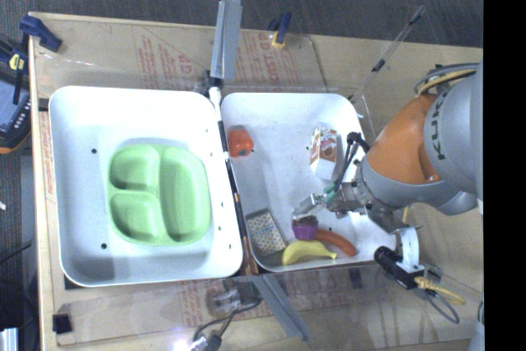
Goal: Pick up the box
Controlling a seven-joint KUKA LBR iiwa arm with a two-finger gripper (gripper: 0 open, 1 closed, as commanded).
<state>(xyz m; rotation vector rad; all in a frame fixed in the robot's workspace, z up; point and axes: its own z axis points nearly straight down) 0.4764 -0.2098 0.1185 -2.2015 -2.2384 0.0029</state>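
The box is a small white carton with a brown picture, lying in the right bin near its right wall. My gripper hangs just below the box in the picture, over the bin's lower right part and close above a purple item. The grey arm with its orange band comes in from the right and hides the bin's right rim. Nothing shows in the gripper's grasp, and the box lies apart from it.
An orange-red round fruit rests by the right bin's left wall. A patterned flat pad, a yellow banana and a red-orange carrot-like piece crowd the bin's near edge. The left bin holds a green divided tray.
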